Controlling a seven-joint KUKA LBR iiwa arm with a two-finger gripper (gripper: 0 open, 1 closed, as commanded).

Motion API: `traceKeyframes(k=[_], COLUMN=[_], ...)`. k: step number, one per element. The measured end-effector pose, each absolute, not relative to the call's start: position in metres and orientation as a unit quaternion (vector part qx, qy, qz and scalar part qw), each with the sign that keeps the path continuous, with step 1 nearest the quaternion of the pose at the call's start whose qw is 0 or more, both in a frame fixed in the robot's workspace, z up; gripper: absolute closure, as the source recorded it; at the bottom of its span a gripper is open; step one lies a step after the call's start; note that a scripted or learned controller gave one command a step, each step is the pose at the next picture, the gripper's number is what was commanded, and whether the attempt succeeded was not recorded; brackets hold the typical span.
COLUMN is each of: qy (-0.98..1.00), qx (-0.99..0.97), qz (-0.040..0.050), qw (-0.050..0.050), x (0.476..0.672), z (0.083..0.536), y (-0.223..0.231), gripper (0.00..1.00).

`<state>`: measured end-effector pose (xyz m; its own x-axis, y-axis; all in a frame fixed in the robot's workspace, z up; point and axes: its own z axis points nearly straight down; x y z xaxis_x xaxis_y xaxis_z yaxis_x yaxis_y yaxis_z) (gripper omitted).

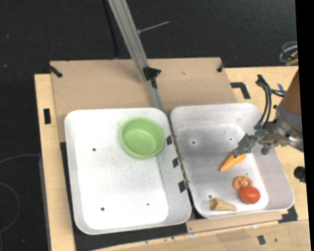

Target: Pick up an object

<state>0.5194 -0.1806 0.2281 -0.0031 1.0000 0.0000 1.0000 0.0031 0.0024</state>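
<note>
Orange carrot (pixel 232 161), tapered and tilted, its thick end between the fingers of the tool (pixel 247 146), tool clenched on it, tomato (pixel 250 195) below near the bin's rim (pixel 286 186)

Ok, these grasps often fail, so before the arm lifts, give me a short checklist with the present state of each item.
1. Gripper over the right bin: ok.
2. Carrot at the fingertips: ok, its upper end meets them.
3. Carrot clamped between fingers: cannot tell.
4. Tomato and cone apart from the carrot: ok.
5. Green bowl out of the way, in the left bin: ok.
</note>
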Motion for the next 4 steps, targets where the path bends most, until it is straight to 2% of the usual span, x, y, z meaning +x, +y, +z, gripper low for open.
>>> traceKeyframes(k=[1,3,4], qy=[0.708,0.707,0.706], qx=[0.706,0.708,0.708], qz=[0.0009,-0.0018,-0.0007], qw=[0.001,-0.002,0.000], x=[0.519,0.521,0.521], z=[0.228,0.119,0.100], y=[-0.181,-0.175,-0.176], gripper=[0.00,0.00,0.00])
